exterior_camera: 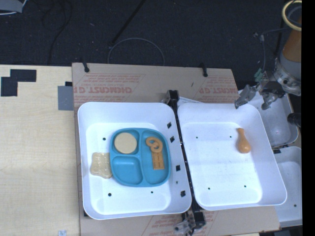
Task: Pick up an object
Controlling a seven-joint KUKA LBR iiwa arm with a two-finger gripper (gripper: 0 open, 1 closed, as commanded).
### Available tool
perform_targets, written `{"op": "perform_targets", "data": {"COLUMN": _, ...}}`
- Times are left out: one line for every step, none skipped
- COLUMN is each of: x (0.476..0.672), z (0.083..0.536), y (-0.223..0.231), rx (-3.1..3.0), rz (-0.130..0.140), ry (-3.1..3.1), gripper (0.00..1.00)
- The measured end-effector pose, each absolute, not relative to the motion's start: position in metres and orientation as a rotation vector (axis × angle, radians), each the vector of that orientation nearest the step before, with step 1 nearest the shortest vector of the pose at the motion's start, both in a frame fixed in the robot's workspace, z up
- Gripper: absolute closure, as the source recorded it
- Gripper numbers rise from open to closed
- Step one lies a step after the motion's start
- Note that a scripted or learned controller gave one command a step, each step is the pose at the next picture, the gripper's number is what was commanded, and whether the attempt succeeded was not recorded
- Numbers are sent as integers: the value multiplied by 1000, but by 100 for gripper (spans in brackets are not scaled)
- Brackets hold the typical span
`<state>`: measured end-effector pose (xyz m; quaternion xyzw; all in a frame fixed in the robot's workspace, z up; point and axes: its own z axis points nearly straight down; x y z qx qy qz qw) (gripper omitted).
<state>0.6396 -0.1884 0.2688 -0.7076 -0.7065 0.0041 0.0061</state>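
Reaching for a first grasp looks like the step in hand, since the gripper (255, 96) hangs just beyond the far right corner of the right bin (268, 181), its two fingers spread apart with nothing between them. The nearest candidate is the small orange gourd-shaped toy (242, 141), which lies alone on the floor of that bin, near its right wall and closer to the far rim than the near one. To do this well, I judge the arm should come over the rim, settle straight above the toy's fat lower end and turn the fingers so they close across its narrow width, not along its length (a rounded, tapering piece like this will likely squirt out of a pinch taken near the thin neck). It should also keep some margin from the sloping right wall, where a finger could catch. The left bin (93, 191) holds more: a blue divided plate (133, 173) sits at its middle, carrying a round tan cracker-like disc (125, 142) in its far left compartment and an orange key-shaped toy (155, 152) in its right compartment, while the near left compartment is bare. A pale yellow bread-like piece (101, 164) lies on the bin floor touching the plate's left edge.
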Motion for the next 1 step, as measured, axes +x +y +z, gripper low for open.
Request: {"op": "perform_targets", "data": {"x": 641, "z": 277, "y": -188, "rx": -2220, "rz": 2, "ry": -2220, "gripper": 0}}
